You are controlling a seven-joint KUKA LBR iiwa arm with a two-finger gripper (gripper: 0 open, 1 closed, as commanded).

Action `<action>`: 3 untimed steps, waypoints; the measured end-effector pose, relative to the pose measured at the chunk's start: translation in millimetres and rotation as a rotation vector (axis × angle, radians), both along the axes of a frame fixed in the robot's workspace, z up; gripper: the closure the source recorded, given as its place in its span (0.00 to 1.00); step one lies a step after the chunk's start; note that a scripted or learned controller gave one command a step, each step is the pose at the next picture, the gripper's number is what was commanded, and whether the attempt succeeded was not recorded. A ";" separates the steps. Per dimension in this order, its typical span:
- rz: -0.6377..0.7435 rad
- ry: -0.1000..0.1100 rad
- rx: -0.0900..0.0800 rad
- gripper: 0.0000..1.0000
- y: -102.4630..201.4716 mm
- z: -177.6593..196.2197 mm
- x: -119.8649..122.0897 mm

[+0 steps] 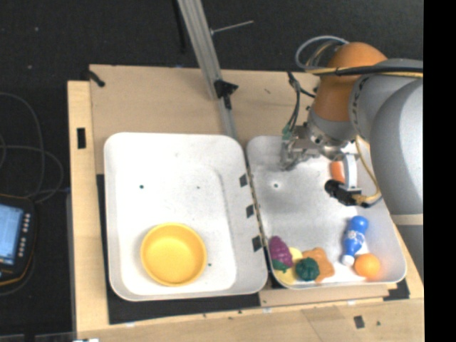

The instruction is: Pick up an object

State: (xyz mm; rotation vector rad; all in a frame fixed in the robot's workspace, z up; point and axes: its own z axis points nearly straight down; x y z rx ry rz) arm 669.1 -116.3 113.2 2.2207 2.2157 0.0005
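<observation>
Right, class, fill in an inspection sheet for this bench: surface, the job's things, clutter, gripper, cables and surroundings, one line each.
Surface: wooden bench bearing two shallow white bins, left bin and right bin, side by side.
Job's things: yellow bowl in the left bin's near part; in the right bin, along the near edge, purple toy, green toy, orange ball and blue-and-white bottle.
Clutter: nothing seen.
Gripper: gripper over the right bin's far corner, apart from the toys; its state cannot be told.
Cables: looped at the wrist; another on the dark floor at left.
Surroundings: metal pole leaning across the bench; handheld screen at the left edge.
</observation>
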 end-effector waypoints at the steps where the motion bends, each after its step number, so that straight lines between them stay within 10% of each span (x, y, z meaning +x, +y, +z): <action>1: 0.004 -0.005 0.002 1.00 -2.2 59.9 11.0; 3: 0.004 -0.004 0.001 1.00 -11.7 163.3 10.9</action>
